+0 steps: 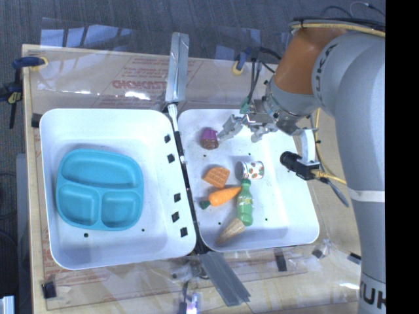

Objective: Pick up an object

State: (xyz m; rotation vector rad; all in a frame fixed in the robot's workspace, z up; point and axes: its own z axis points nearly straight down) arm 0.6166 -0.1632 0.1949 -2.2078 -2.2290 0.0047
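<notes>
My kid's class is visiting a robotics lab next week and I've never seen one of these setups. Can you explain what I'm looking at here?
This is one camera fixed above a workbench, looking down at a slant. The big grey machine with the orange band on the right is a robot arm. At its end is a gripper with two metal fingers, here spread apart with nothing between them, hovering over the right bin.

Two shallow white bins sit side by side. The left bin holds a blue divided plate. The right bin holds toy foods: a purple piece close by the fingers, an orange waffle-like square, a small can, a carrot, a green bottle and a tan cone.

The arm's job is to pick up one object; none has been grasped yet.
</notes>
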